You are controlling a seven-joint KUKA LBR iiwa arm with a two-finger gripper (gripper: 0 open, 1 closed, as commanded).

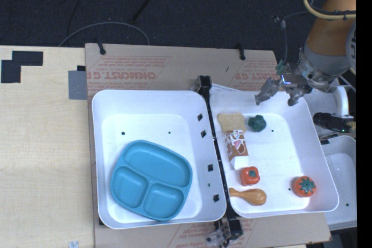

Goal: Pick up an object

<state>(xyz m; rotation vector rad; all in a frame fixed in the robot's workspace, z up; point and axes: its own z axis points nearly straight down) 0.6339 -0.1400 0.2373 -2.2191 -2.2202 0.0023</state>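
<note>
The right bin (302,142) holds several small objects: a tan slice (231,121), a dark green lump (256,122), a brown-and-white packet (236,147), a small red tomato-like piece (250,175), a tan drumstick shape (249,196) and an orange pumpkin-like piece (304,186). My gripper (280,93) hangs over the back rim of the right bin, its two fingers spread apart with nothing between them. It is above and to the right of the green lump.
The left bin (110,119) carries a blue divided plate (151,179). Cardboard (174,69) lies under both bins, and a black clamp bar (212,151) runs between them. Dark floor with cables lies behind the bench.
</note>
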